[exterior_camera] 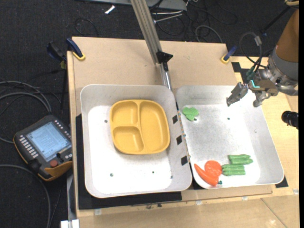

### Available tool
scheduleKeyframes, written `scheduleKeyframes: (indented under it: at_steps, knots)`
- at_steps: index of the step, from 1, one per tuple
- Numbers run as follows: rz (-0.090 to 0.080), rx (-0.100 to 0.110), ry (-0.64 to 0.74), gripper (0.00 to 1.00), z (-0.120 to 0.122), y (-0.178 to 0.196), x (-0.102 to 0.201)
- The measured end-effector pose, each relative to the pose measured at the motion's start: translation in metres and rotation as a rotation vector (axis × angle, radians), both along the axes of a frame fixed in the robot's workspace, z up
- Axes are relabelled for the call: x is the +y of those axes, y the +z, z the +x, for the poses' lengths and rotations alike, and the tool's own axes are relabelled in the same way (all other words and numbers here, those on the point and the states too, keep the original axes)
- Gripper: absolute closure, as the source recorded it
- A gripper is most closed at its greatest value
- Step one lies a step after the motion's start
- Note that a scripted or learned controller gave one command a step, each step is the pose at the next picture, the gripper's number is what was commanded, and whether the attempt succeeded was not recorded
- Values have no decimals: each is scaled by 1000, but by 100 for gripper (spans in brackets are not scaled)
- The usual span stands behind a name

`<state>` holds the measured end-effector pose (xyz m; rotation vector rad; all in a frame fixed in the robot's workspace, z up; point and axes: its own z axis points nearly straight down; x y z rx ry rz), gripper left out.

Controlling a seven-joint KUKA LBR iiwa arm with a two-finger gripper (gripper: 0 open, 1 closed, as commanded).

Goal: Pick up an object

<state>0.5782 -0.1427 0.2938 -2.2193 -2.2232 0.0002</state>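
A: Where's the gripper?

B: Right side of frame, over the upper right corner of the right bin. Fingers spread apart, nothing between them.

A: Objects?

B: Small green piece at the upper left of the right bin, well apart from the gripper. Along that bin's lower edge: red-orange tomato and carrot piece, with a green bean pod just beside it on its right.

A: Left bin?

B: Yellow divided plate, three compartments, sitting at centre.
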Motion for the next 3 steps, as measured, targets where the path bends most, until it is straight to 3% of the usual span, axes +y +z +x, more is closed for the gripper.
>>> scheduleKeyframes:
  at_steps: [1,3]
  knots:
    - [0,5,0,0,2,-48,8]
    - [0,6,-3,0,5,-148,-5]
